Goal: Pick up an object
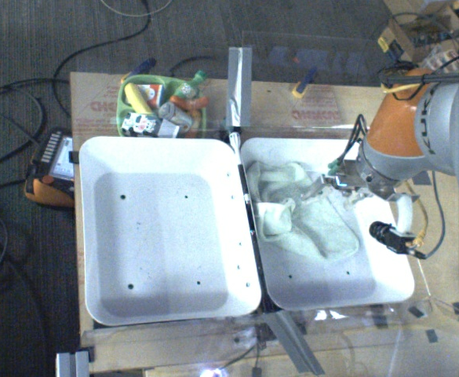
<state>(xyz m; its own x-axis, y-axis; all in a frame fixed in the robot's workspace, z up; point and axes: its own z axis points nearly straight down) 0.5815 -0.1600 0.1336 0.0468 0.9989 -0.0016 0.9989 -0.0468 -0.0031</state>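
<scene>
A crumpled pale green-white cloth (304, 208) lies in the right bin (386, 285), spread from the bin's upper left toward its middle. The grey arm with its orange band (394, 128) reaches in from the right, above the bin's upper right part. My gripper (340, 181) hangs at the cloth's right edge, low over the bin. I see nothing lifted clear of the bin floor. The wrist body hides the fingers.
The left bin (166, 230) lies beside the right one, with a metal divider post (239, 85) behind their shared edge. A green basket (160, 107) of small items stands behind the left bin. Cables (398, 240) hang by the right bin's right rim.
</scene>
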